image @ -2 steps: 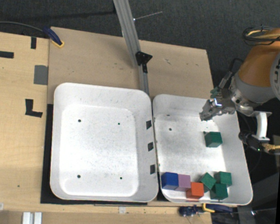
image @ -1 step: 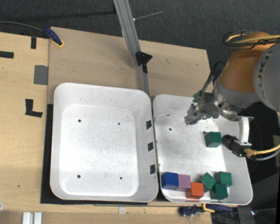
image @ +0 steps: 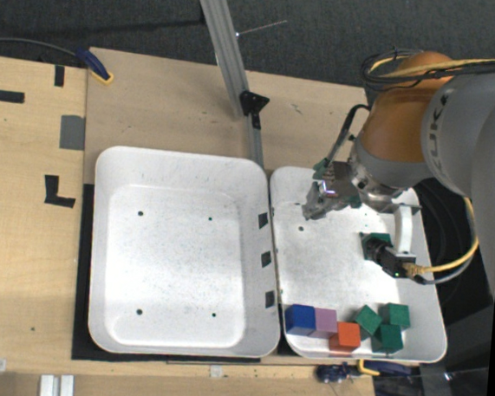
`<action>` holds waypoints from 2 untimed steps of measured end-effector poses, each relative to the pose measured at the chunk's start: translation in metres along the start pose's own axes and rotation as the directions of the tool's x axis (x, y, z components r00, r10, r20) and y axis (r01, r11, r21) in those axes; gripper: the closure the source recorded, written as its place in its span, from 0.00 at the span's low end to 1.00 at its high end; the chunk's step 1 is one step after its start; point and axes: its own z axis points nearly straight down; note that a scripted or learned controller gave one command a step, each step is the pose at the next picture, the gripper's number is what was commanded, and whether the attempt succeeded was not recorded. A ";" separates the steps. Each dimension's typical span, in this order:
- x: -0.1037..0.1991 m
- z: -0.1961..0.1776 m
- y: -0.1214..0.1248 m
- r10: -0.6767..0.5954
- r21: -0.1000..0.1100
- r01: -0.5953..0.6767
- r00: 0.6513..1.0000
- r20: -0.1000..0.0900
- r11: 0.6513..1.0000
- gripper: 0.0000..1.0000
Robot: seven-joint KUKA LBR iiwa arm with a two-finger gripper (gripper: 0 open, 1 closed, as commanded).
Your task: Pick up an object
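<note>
The gripper hung over the far end of the right bin; whether it was spread or pressed together could not be told.

The table carried the left bin and the right bin side by side. At the right bin's near edge clustered a blue cube, a purple block, an orange cube and green blocks, well apart from the gripper. This looked like the approach step; the next move would call for travelling toward that cluster and descending over one block.
</note>
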 end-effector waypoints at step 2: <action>0.098 0.003 -0.036 0.000 0.002 0.000 1.000 0.001 1.000 1.00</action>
